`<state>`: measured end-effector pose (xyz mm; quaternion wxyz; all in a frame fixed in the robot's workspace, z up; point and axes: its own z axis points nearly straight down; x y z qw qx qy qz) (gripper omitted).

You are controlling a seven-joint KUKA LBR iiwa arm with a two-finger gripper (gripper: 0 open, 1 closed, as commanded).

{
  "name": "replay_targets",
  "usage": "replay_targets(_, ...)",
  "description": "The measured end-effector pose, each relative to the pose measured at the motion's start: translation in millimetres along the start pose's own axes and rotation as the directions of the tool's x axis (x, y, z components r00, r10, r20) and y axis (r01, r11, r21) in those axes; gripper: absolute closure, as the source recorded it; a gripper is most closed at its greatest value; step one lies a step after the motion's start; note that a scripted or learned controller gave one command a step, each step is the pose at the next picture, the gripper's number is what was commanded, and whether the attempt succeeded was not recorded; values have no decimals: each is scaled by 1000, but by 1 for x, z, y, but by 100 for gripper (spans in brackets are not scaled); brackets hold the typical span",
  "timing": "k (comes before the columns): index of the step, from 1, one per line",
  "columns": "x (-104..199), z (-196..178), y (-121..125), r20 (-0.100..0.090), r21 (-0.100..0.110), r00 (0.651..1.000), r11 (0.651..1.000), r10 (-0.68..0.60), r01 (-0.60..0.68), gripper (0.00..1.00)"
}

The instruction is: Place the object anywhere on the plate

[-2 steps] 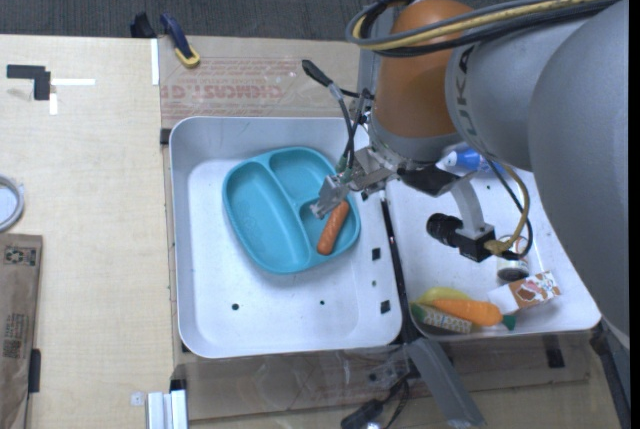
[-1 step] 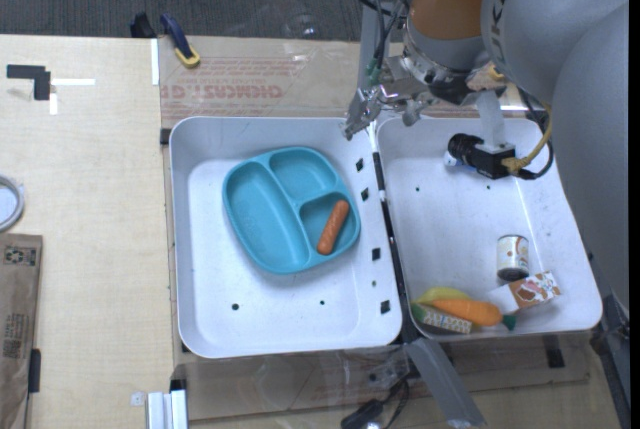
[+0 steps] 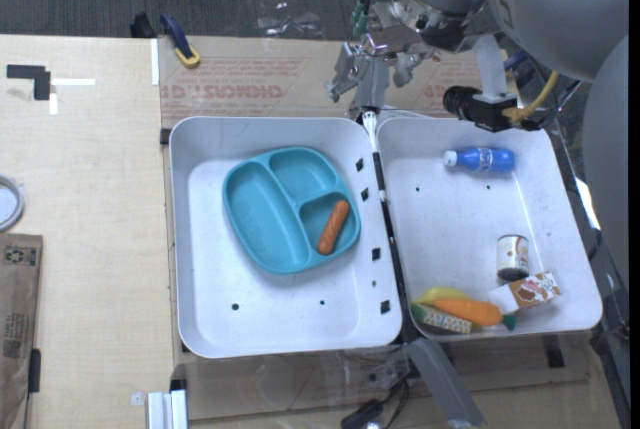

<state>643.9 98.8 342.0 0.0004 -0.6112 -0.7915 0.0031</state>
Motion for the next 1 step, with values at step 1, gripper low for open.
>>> replay_targets(1,43,-16,2,2,2,946,946,324,-324,0)
